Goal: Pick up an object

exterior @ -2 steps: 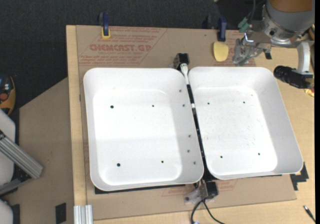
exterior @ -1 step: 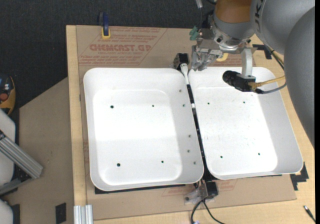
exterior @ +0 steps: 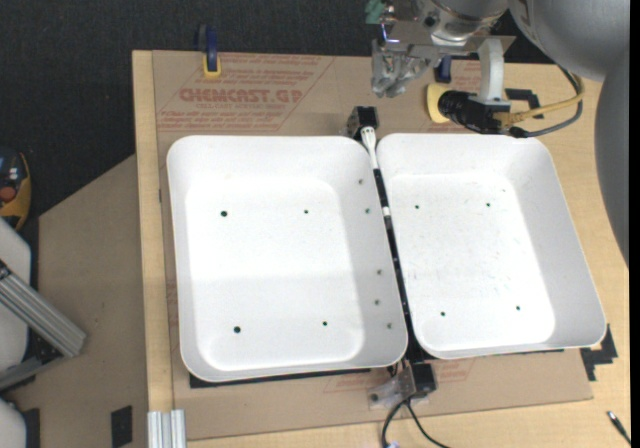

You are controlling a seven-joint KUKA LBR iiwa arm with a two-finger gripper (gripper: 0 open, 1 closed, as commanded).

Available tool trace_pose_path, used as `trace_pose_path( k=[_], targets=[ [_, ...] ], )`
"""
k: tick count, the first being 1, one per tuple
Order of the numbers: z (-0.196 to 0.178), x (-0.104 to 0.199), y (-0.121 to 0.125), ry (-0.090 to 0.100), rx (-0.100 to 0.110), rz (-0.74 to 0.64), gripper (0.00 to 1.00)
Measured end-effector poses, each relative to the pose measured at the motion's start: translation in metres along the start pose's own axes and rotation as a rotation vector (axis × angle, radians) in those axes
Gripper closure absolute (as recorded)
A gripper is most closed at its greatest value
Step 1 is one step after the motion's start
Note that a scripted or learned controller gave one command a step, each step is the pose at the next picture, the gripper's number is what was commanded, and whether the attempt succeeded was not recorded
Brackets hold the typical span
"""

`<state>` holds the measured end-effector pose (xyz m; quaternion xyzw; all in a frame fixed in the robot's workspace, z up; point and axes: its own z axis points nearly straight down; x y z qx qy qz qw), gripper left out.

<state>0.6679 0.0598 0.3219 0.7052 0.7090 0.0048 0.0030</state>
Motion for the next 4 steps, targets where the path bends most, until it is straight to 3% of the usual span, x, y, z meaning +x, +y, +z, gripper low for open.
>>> trace_pose_path(
  k=[1,2,3,4],
  targets=[
    [-0.015,-0.023,-0.009,-0.004,0.006,0.007,1.0],
    [0.057,0.072,-0.004,0.001,0.021,-0.003,1.0],
    [0.001,0.031,0.0,-0.004,0.003,0.008,1.0],
    [0.059,0.061,-0.003,-0.002,0.02,0.003,1.0]
  ],
)
